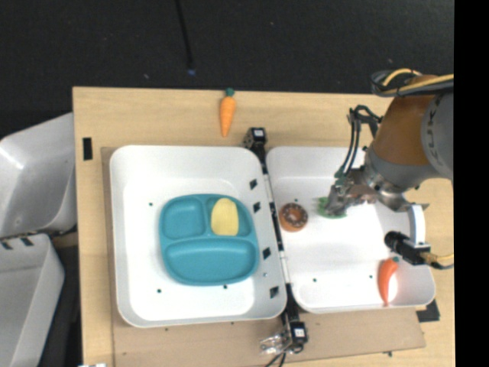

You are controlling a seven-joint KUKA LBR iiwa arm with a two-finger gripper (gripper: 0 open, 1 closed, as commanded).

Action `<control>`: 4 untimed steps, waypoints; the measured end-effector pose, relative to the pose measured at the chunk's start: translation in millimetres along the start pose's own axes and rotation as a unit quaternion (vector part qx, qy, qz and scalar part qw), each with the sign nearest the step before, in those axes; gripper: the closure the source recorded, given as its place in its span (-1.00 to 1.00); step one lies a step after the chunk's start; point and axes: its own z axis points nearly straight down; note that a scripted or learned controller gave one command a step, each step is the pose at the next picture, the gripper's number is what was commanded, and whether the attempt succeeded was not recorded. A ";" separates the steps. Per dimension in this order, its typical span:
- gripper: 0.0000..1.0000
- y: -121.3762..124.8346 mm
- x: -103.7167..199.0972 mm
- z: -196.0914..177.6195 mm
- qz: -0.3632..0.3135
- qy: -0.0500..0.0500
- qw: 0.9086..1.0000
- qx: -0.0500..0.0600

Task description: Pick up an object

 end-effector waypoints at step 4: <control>1.00 10.6 98.5 -57.0 -0.002 0.002 1.000 0.001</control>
